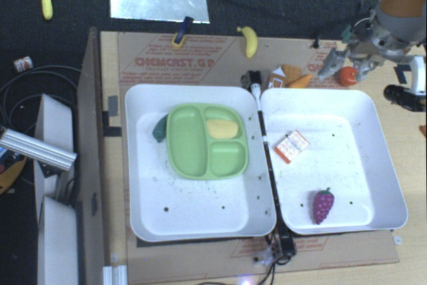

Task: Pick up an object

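The pincer hangs over the table behind the right bin, its 2 fingers spread wide with nothing between them. A red ball lies just beside it, an orange piece further left. In the right bin lie a small box and purple grapes, well apart. The left bin holds a green tray.
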Tool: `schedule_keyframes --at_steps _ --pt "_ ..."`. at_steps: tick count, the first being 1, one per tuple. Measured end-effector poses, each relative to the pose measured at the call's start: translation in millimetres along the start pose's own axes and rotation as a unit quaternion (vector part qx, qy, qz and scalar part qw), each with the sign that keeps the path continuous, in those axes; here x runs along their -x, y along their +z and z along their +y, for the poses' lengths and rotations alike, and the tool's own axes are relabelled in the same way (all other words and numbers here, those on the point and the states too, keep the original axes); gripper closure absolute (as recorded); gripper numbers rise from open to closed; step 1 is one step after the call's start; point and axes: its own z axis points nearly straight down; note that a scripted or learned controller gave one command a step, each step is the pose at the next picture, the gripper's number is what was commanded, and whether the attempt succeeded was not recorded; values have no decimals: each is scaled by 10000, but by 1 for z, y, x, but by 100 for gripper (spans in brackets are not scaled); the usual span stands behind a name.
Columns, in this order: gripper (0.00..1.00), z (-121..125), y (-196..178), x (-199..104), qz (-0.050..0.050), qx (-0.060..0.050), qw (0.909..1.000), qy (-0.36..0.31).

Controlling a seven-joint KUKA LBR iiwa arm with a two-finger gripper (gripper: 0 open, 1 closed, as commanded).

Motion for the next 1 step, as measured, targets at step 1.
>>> schedule_keyframes --at_steps 1 --pt "100 1 -12 0 -1 21 10000 -17"
